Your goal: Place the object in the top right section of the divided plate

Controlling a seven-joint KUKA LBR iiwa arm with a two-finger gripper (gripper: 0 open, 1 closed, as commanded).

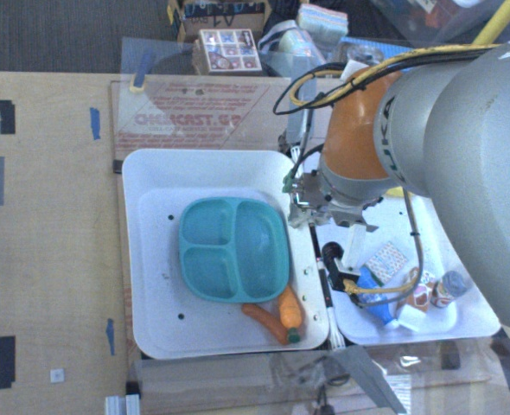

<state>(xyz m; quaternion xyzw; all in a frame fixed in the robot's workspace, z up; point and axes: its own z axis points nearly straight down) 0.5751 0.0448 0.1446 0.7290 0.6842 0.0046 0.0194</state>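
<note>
you see the teal divided plate [234, 249] lying in the left white bin [151, 232]. two orange pieces lie outside the plate, at its lower right corner. the short carrot piece [290, 308] touches the plate's rim. the long carrot piece [264, 318] lies just below the rim, with a green end that is hard to make out. the gripper [305, 210] hangs just right of the plate's upper right section, over the wall between the bins. the arm [428, 119] covers it from above, so you cannot tell if it is wide, narrow or holding something. farther right of the plate, the right bin [475, 316] carries a patterned packet [385, 262] and other small things, partly hidden by the arm.
</note>
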